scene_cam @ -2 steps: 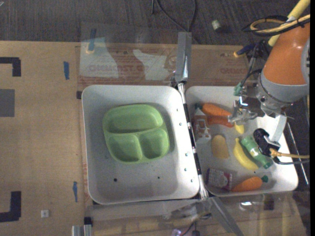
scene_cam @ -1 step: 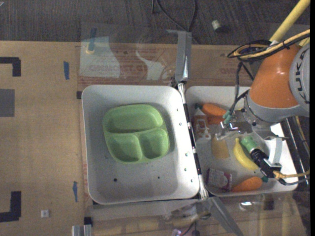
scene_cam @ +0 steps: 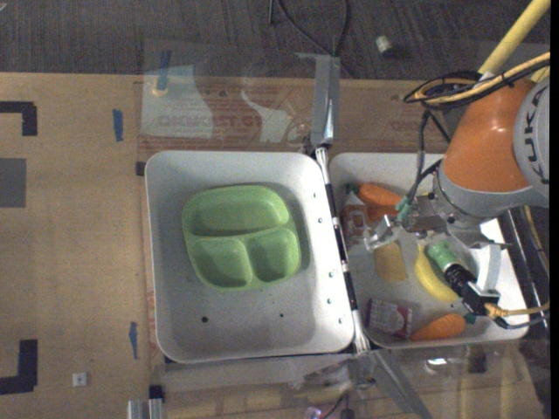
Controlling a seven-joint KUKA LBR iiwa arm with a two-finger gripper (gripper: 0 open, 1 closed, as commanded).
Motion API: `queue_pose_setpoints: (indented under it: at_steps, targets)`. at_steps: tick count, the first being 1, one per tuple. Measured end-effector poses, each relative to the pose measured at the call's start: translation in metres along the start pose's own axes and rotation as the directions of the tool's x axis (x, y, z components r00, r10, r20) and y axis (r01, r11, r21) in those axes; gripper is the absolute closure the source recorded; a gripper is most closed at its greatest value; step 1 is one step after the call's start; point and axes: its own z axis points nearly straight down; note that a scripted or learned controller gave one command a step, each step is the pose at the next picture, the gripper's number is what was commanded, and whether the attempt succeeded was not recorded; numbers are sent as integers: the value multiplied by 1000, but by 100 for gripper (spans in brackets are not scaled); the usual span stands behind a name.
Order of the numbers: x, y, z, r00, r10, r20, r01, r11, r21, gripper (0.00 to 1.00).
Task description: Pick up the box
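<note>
A divided plate (scene_cam: 243, 236) lies in the left bin (scene_cam: 166, 312). The right bin (scene_cam: 384, 339), at frame right, holds a box (scene_cam: 389, 318), carrots (scene_cam: 378, 195) and a banana (scene_cam: 432, 278).

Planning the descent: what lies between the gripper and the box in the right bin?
In the camera view, gripper and box are separated by a pale yellow block, then bare bin floor.

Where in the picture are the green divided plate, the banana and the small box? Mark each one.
green divided plate (scene_cam: 241, 236), camera view, on the ridge between its compartments.
banana (scene_cam: 432, 279), camera view, on its yellow middle.
small box (scene_cam: 390, 317), camera view, on its printed top face.
</note>
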Motion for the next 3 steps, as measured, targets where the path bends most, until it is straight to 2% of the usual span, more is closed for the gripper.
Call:
queue_pose_setpoints:
  at_steps: [1,2,3]
  targets:
    - [22,6,0,996,92,1,-92,996,-3,0]
    - [-49,-15,96,971,240,-1,-240,971,-10,0]
    - [-59,42,96,843,538,0,-538,843,-9,0]
